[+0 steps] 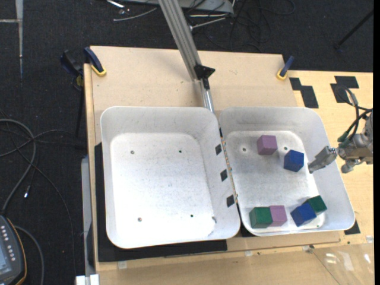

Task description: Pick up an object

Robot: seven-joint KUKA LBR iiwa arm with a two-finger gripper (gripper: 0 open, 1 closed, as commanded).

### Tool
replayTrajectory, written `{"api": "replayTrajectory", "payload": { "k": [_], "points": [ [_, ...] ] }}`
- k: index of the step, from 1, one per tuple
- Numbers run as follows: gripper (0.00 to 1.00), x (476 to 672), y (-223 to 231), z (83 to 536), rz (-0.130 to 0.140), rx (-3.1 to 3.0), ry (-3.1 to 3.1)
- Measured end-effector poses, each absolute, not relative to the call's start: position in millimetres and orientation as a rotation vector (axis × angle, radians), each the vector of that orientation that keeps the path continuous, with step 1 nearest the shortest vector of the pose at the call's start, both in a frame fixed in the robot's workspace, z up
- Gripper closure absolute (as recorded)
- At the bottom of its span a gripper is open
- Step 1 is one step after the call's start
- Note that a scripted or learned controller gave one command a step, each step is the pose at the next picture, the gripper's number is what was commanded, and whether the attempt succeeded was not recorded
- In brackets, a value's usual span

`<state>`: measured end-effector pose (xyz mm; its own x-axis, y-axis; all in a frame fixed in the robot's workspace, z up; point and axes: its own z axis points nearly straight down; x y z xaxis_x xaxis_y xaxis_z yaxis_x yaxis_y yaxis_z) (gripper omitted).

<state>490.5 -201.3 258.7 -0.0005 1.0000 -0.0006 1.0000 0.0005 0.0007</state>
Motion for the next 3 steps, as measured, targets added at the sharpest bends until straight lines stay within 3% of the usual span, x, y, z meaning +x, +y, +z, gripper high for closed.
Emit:
{"api": "replayTrajectory", "payload": {
  "k": [1, 2, 3],
  "points": [
    [0.00, 560.3, -148, 93, 0.000, 2.215, 2.225],
    [0.00, 624.2, -132, 96, 0.004, 2.213, 2.224],
    [1.00, 621.9, -134, 105, -0.001, 2.215, 2.225]
  ]
}}
